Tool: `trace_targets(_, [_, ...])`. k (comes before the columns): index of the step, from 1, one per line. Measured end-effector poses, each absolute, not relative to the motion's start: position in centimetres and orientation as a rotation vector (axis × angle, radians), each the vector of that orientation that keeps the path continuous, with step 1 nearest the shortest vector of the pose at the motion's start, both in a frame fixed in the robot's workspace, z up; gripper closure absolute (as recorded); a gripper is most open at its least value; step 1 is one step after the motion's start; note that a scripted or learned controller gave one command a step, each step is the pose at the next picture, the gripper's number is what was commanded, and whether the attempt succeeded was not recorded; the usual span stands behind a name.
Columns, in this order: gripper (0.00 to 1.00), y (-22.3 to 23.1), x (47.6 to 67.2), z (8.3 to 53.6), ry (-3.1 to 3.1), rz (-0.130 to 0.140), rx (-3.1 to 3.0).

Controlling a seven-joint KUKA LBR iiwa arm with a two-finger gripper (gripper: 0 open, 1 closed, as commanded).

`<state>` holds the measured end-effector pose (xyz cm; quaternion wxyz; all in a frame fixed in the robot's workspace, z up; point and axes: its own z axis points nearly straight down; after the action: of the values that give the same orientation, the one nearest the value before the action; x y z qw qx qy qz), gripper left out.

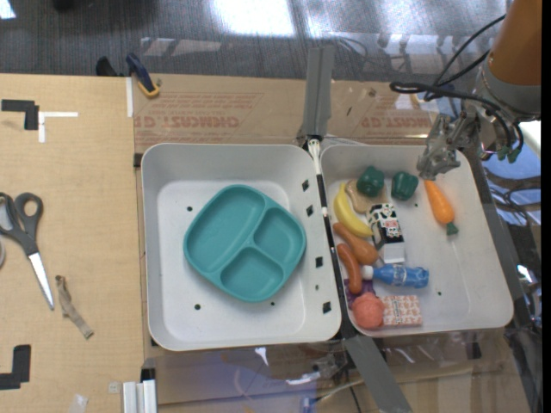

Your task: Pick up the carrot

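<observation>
A teal three-compartment plastic plate point(245, 243) lies in the left white bin point(164, 170). The right white bin point(482, 299) holds a yellow banana point(348, 216), two green peppers point(372, 181), possibly sausages point(355, 256), and a blue bottle point(401, 275). Grey-handled scissors point(27, 231) rest on the bench.

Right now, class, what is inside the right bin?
The right bin holds a carrot, banana, two green peppers, sausages, a blue bottle and more. Whatever lies beneath the pile is covered.

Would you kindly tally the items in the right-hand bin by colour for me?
Green: 2, pepper and pepper
Orange: 1, carrot
Yellow: 1, banana
Red-orange: 3, sausages, peach
Blue: 1, bottle
Other: 2, cow-print carton, pink packet
Total: 10
</observation>
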<state>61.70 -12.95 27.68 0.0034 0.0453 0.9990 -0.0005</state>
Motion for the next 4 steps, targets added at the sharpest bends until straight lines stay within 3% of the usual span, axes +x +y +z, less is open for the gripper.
trace_targets(1, [1.0, -11.0, 52.5, 20.1, 3.134, 0.001, 0.228])
trace_targets(2, [1.0, -10.0, 55.0, 30.8, 3.137, 0.0, 0.141])
trace_targets(3, [1.0, -16.2, 48.1, 13.8, 3.104, 0.001, 0.487])
trace_targets(4, [1.0, -19.6, 47.9, 24.3, 3.109, -0.001, 0.422])
